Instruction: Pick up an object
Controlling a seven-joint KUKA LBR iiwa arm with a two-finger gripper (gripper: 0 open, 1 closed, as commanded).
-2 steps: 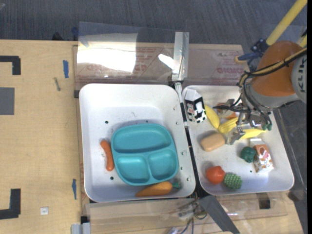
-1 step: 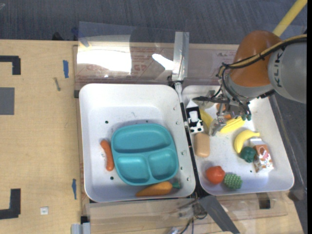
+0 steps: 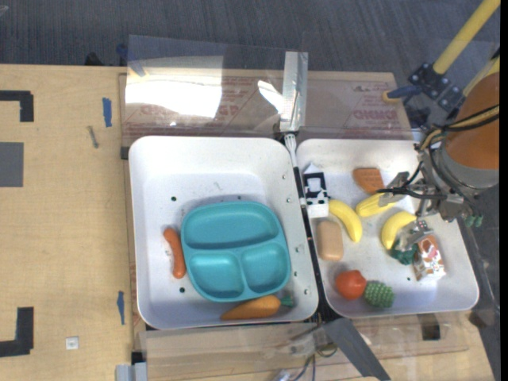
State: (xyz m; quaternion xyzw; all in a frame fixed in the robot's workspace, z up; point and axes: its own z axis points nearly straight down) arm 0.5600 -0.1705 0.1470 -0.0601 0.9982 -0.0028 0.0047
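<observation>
The gripper hangs just above a banana; its opening I cannot tell, so descend straight and centred.

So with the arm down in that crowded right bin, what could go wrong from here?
1. The gripper is low among tightly packed things: a banana touches a small packet, so it might catch two at once or nudge one aside.
2. The bananas are curved and smooth, so one could slip out when lifted.
3. All this sits near the bin wall, which might hamper a clean lift.
</observation>
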